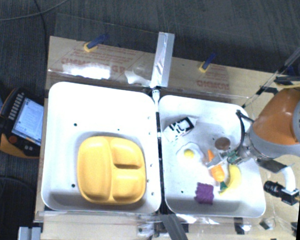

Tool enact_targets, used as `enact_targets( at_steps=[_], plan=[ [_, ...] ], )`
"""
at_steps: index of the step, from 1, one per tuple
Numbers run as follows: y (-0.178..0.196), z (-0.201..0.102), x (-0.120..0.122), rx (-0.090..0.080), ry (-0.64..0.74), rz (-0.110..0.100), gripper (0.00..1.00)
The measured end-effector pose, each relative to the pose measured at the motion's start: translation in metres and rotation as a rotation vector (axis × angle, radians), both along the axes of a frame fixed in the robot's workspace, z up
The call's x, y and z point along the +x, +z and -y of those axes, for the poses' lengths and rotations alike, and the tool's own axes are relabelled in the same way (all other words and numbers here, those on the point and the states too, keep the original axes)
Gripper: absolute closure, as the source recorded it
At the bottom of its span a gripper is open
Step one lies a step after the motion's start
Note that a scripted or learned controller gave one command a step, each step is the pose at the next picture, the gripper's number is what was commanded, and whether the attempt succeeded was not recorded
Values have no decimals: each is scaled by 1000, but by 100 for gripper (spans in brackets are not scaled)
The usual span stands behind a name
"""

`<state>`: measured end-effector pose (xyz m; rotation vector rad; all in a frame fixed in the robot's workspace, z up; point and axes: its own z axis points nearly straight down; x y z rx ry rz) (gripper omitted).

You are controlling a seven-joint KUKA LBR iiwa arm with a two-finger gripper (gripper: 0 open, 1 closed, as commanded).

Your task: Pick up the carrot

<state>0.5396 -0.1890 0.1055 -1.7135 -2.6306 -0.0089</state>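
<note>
The carrot [216,172], a short orange piece, lies in the right bin [248,206] toward its right side, touching a yellow banana [234,178]. A smaller orange piece [210,157] lies just up-left of it. My gripper [234,156] hangs low over the bin, just above and to the right of the carrot, at the upper end of the banana. The grey arm with its orange band [279,123] reaches in from the right. No object shows in the gripper.
Also in the right bin are a fried-egg toy [189,152], a brown disc [222,143], a black-and-white card [181,126] and a purple item [204,193]. A yellow divided plate [112,169] sits in the left bin [65,107].
</note>
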Motion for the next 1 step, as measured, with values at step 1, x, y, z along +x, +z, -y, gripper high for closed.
enact_targets(
  at_steps=[1],
  plan=[
    [100,-73,3,-5,-89,-2,100]
  ],
)
